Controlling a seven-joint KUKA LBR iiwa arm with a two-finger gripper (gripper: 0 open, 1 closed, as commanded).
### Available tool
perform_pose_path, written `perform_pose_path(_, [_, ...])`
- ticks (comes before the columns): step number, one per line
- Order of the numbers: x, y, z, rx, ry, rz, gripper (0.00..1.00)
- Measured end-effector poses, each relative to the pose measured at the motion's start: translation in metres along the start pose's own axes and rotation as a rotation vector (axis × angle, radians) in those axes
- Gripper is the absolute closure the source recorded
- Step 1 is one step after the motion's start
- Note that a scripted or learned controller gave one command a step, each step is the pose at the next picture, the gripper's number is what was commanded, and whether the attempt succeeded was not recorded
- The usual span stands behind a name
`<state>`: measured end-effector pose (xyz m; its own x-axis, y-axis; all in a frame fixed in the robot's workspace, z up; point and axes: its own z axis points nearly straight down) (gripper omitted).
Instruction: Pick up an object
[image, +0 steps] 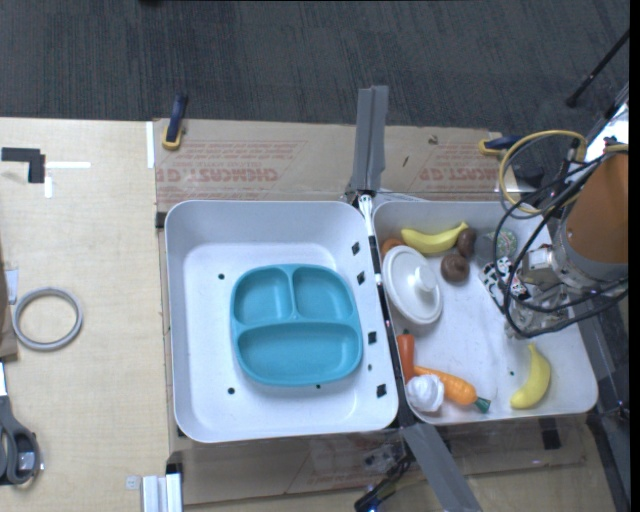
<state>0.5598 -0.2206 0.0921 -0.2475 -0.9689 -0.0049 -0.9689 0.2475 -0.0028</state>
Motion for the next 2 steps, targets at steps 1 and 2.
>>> perform_pose_path(1, [-0.003, 0.0, 0.0, -0.001, -0.003, -0.003, 0.0])
perform_pose_path(2, [0.005, 0.021, 0.0, -0.002, 0.0, 0.12, 0.0])
